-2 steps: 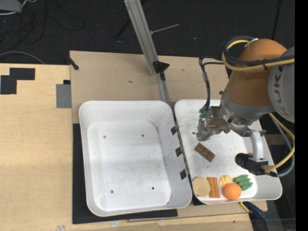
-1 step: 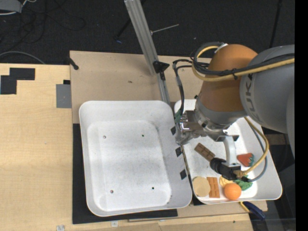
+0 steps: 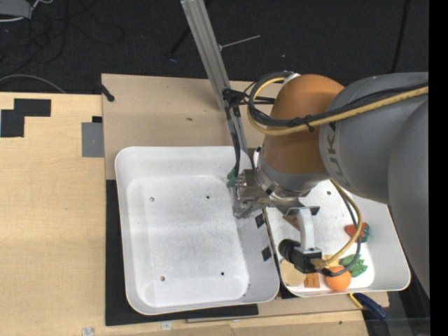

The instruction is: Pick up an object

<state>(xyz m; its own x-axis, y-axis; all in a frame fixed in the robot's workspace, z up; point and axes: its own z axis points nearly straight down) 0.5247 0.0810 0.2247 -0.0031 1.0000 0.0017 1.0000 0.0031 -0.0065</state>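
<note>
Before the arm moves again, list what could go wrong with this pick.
1. The tool sits by the wall between the left bin and the right bin, so it may catch that rim.
2. The orange object and green object lie crowded in the right bin's near corner, so a grasp there may slip.
3. The arm hides much of that bin.
</note>
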